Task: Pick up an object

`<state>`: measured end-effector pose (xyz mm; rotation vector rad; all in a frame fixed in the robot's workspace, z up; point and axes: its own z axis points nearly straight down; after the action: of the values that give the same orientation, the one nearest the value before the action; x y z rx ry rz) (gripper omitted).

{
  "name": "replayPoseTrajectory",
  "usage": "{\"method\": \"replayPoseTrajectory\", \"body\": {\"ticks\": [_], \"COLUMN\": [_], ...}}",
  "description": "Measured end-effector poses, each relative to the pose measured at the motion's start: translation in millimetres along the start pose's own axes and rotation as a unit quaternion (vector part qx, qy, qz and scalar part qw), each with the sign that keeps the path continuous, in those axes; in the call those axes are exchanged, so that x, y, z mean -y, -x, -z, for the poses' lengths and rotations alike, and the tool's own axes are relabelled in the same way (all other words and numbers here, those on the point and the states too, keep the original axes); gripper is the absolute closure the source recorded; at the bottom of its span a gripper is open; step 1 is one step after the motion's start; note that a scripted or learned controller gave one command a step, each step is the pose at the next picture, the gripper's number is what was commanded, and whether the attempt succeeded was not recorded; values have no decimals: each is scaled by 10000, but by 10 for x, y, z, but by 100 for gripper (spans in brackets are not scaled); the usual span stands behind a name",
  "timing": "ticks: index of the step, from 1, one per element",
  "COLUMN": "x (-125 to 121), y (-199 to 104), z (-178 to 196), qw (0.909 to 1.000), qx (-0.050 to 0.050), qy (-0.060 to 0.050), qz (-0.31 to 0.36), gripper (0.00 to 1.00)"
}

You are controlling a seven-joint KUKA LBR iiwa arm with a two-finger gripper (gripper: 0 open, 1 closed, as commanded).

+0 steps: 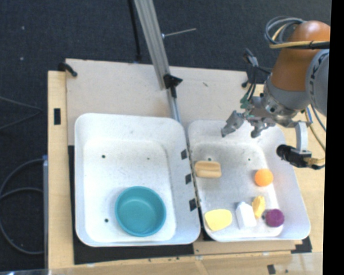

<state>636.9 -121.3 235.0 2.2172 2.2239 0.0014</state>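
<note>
I have the gripper (243,127) hanging over the far end of the right bin (217,135), fingers spread apart with nothing between them. My likeliest target is the bread roll (207,169), lying nearer the camera than the gripper, close against the wall this bin shares with the left bin (93,131). It looks light and squashy, so I would take it across its short width and squeeze gently; the wall beside it leaves little room for a finger on that side. Further from the gripper, at the near end of the same bin, sit an orange ball (263,177), a yellow block (217,219), a white bottle (246,214), a banana (259,206) and a purple ball (274,217), bunched close together and harder to single out. A teal bowl (139,211) sits in the left bin.
</note>
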Motion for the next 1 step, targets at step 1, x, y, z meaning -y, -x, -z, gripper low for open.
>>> {"method": "replayPoseTrajectory", "body": {"ticks": [1], "x": [0], "y": [0], "z": [0], "qw": [10000], "qx": [1], "qy": [0], "qz": [0], "gripper": [0]}}
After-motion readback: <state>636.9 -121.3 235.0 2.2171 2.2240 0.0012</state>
